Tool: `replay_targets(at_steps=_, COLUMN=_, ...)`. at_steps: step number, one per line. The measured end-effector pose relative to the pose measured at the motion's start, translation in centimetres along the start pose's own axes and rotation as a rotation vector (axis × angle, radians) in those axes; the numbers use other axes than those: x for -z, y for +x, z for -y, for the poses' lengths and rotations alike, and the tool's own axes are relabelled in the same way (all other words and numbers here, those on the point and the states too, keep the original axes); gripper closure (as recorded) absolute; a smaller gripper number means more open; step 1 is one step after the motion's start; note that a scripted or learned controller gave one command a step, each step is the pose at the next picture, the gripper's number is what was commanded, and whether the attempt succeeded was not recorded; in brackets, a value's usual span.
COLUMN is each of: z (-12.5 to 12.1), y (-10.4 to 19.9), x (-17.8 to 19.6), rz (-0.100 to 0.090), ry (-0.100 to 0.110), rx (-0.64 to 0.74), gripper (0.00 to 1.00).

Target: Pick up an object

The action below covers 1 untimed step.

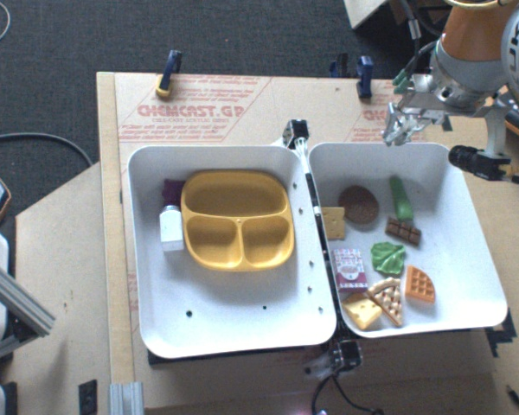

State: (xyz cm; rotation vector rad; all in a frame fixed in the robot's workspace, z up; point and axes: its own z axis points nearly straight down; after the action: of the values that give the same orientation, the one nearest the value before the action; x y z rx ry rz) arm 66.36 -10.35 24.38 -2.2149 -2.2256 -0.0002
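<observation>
Toy food waits in the right bin (pixel 476 232) as the arm hangs over its far rim.

Nearest the camera in that bin lie a cheese wedge (pixel 362 311), a pizza slice (pixel 387 299) and a waffle (pixel 419 285); beyond them a green leaf (pixel 387 256), a chocolate piece (pixel 403 230), a brown cookie (pixel 359 205) and a green stick (pixel 401 198), its long axis running near to far. Farthest, the gripper (pixel 399 134) hovers above the bin's far rim, carrying nothing; whether it is released or clenched cannot be told. The green stick, the likeliest pick, lies nearly straight toward the camera from the gripper, apart from it.
</observation>
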Motion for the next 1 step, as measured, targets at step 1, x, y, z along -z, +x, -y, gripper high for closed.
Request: replay_targets(at_steps=1, z=1.49, y=5.74, x=-1.23, rz=-0.002, ry=0.002, rx=0.001, gripper=1.0)
